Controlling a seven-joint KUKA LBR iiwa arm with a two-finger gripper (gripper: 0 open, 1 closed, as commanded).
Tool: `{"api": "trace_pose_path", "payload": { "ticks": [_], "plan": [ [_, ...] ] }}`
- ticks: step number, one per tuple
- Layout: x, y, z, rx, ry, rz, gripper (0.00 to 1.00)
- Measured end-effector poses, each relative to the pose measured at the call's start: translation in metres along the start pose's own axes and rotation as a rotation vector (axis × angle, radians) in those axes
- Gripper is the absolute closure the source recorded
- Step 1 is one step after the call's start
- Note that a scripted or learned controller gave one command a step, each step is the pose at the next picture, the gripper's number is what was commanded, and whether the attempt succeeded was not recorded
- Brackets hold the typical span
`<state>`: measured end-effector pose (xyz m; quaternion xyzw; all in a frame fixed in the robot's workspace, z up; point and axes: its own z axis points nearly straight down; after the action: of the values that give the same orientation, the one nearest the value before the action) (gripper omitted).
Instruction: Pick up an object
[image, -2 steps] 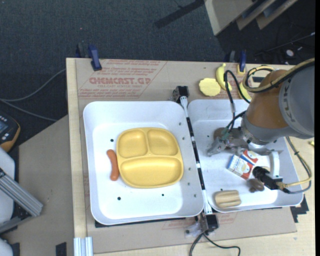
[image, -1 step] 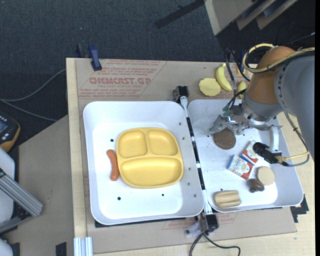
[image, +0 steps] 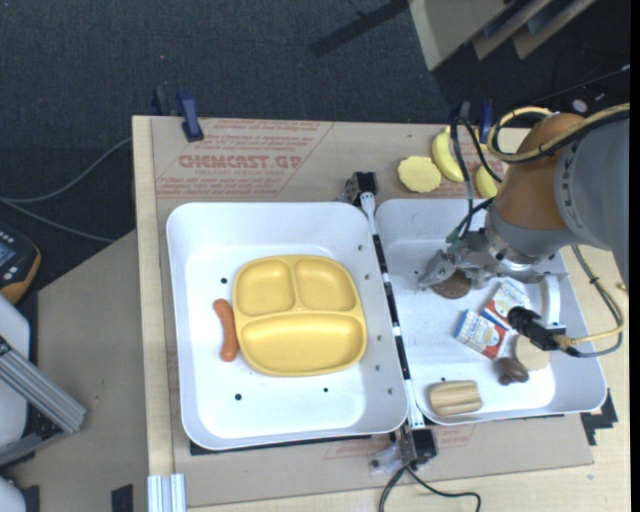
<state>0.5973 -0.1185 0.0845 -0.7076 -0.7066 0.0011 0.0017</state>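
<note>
Right bin (image: 420, 345): one carton (image: 482, 330), one bun (image: 455, 398), possibly a brown disc (image: 453, 288) under gripper (image: 447, 268) (grip undeterminable). Left bin (image: 195, 310): one tray (image: 298, 314), one sausage (image: 227, 329).

A sheet of brown cardboard with red print (image: 240, 160) lies under both bins, a blue clamp (image: 188, 115) gripping its far edge, dark carpet (image: 100, 60) beyond

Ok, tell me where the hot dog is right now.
The hot dog lies in the left bin in the camera view, along the left edge of the yellow divided plate.
</note>
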Motion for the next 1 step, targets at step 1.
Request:
{"api": "trace_pose_path", "payload": {
  "ticks": [1],
  "plan": [
    [-0.0782,0.0303,-0.0010,-0.009,-0.006,0.003,0.00]
  ]
}}
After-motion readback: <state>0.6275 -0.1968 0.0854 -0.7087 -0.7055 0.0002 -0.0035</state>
